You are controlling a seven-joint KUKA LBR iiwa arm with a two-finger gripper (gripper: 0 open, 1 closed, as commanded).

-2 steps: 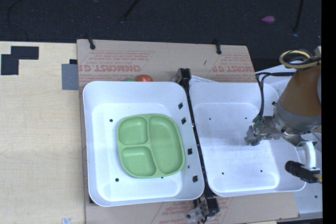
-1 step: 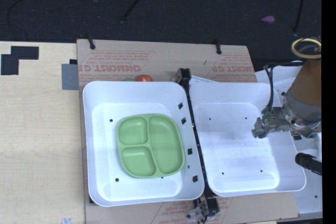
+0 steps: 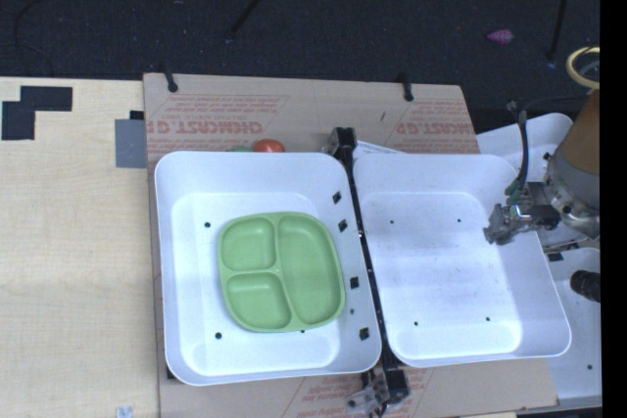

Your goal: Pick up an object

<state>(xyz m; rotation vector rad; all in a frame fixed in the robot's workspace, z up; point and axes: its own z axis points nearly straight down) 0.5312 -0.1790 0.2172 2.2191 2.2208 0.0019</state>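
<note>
- Plate (image 3: 281,271): light green, rounded-rectangular, divided into three compartments, two above and one wide below; lies flat in the left bin (image 3: 186,210), roughly centred on its floor.
- Right bin (image 3: 451,348): white, shallow, floor scuffed with grey marks.
- Gripper (image 3: 498,228): over the right bin's right edge, nothing between its fingers; finger spacing cannot be judged.
- Small red-orange object (image 3: 268,147): behind the left bin's far rim, on cardboard (image 3: 294,117).

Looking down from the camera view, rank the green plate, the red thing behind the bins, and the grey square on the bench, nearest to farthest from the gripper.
From the gripper:
1. Green plate, left bin.
2. Red thing, behind that bin.
3. Grey square, far left on the bench.
</note>
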